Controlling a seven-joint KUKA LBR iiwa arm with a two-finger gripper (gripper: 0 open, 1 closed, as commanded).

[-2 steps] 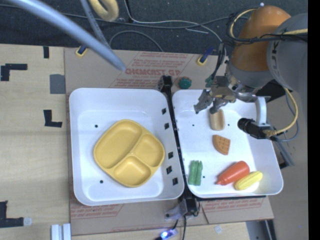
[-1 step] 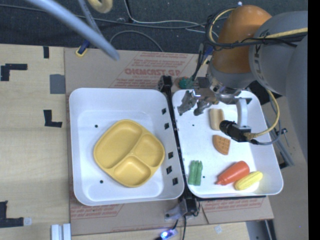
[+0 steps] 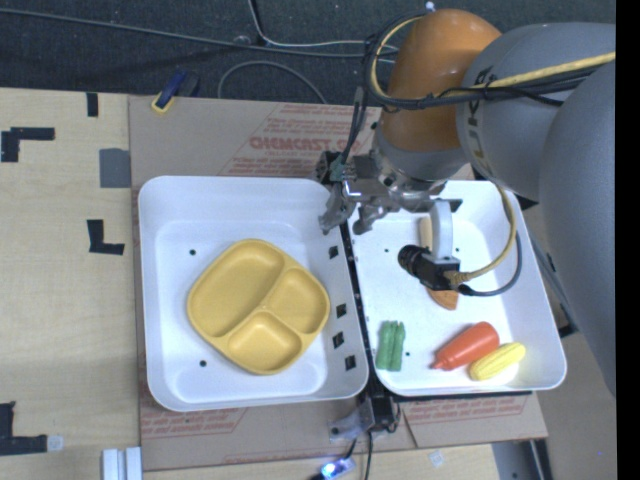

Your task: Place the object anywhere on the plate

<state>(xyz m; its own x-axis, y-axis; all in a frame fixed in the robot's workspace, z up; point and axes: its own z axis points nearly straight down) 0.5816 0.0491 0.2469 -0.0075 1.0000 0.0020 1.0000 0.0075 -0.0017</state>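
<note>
Gripper over right edge of left white bin, prob. a waypoint; grip state: can't tell. Your yellow divided plastic plate there sits bare. Likely target, orange carrot-shaped toy, in right bin, front-right corner.

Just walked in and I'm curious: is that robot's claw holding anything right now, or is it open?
Gripper: jaws open, nothing held between them.
</note>
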